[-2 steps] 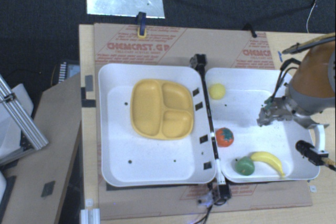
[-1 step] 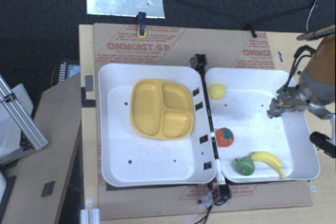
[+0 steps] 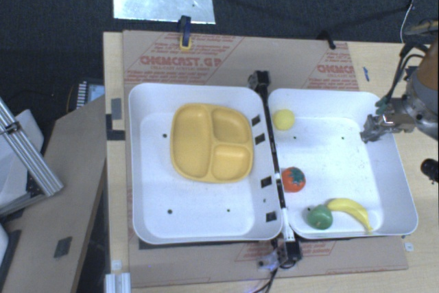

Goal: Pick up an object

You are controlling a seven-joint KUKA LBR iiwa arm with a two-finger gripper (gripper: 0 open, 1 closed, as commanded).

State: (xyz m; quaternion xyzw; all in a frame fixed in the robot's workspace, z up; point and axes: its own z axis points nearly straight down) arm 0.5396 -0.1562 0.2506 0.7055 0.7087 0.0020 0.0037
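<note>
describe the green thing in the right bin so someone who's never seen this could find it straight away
Start at the right-hand bin of the two white ones and go to its near edge. The green fruit sits there, close to the divider between the bins. It touches the stem end of the banana and lies just below the red tomato; it is the only green item.

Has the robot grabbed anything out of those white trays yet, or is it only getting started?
Only starting. Nothing looks picked: the lemon, tomato, green fruit and banana all lie in the right bin, the yellow plate in the left. The gripper hangs over the right bin's right edge, nothing visible in it. The whole pick remains.
</note>
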